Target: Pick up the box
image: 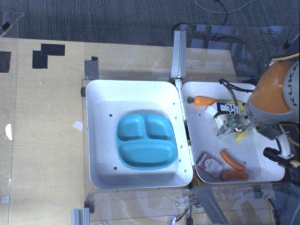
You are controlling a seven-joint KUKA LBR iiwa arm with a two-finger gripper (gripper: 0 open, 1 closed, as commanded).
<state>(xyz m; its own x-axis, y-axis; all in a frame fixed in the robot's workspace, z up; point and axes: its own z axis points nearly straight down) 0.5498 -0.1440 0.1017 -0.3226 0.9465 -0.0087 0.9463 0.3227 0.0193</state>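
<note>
The box is small and white with black print. It lies in the upper middle of the right bin, just below an orange carrot. My gripper reaches in from the right under the orange wrist band and hangs low, right at the box's lower right edge. Its tip partly covers the box and a small yellow item beside it. Whether it touches the box I cannot tell.
The left bin holds a blue divided tray. In the right bin's front part lie two red sausages and a dark red packet. A metal post rises between the bins at the back.
</note>
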